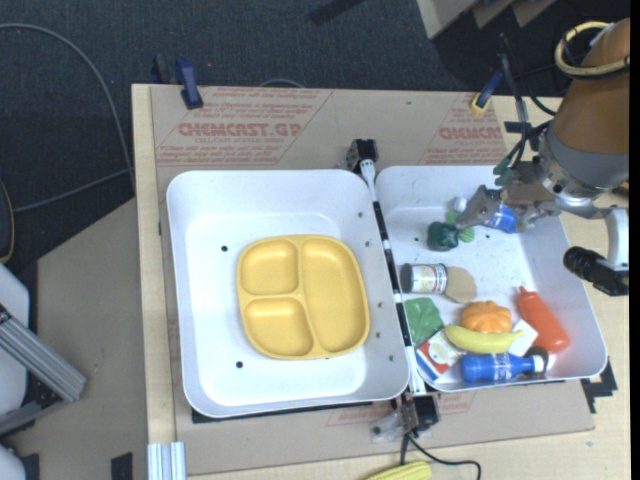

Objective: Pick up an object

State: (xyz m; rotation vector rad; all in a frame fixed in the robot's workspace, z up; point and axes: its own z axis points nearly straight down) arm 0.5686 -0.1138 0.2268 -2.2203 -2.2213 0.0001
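Yellow moulded plastic forms the divided plate (301, 296), a rounded-corner tray with three shallow compartments, which is seen lying flat near the middle of the left bin (200, 218). Both bins are shallow, glossy white shells with curved corners, set side by side on a brown cardboard-faced bench (300, 118) printed with red lettering.

In the right bin (420, 193) a cluster of small objects is gathered toward five o'clock. A dark green, lumpy broccoli-like toy (442, 235) is seen at the upper middle of that bin. Below it a small cylindrical jar (427, 278) with a white label lies on its side, touching a smooth tan rounded piece (462, 285). A flat green leaf-shaped item (424, 318) sits at seven o'clock from the jar. A ribbed orange pumpkin-like toy (486, 316) rests just above a curved yellow banana (482, 340), and a blue bottle (495, 368) lies on its side along the bin's lower rim. A red tapered bottle (542, 320) lies tilted at three o'clock from the orange toy.

The gripper (484, 212) is seen low over the right bin's upper part, just at three o'clock from the green toy, with a blue-and-white object (503, 219) at its metal fingers. Whether the fingers are parted or closed around that object cannot be told. The grey arm (590, 138) with its orange band extends toward two o'clock.
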